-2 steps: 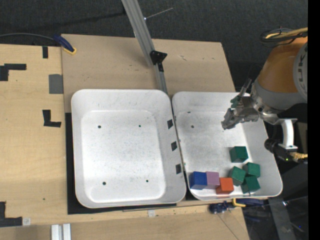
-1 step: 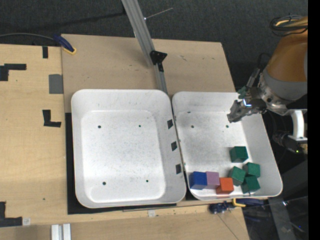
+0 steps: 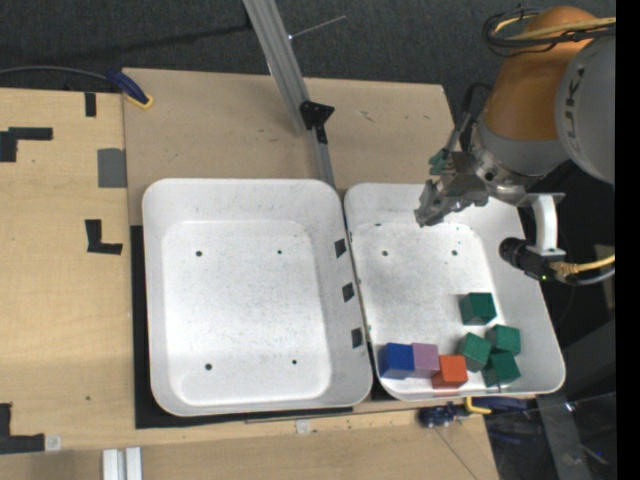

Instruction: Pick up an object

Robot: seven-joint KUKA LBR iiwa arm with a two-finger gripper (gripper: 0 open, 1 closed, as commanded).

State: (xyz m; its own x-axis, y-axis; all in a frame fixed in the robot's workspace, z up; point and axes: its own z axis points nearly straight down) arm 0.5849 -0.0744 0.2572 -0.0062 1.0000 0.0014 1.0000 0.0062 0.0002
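Camera view: your end effector (image 3: 437, 206), whose grip state you cannot tell, hovers at the right bin's (image 3: 420, 268) far edge; the blocks (image 3: 470, 353) crowd its near corner, risking a miss.

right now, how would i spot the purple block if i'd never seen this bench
Look in the right bin, at the cluster along its near edge. The purple block sits in the row there, between the blue block and the orange block; it is the only pale purple one.
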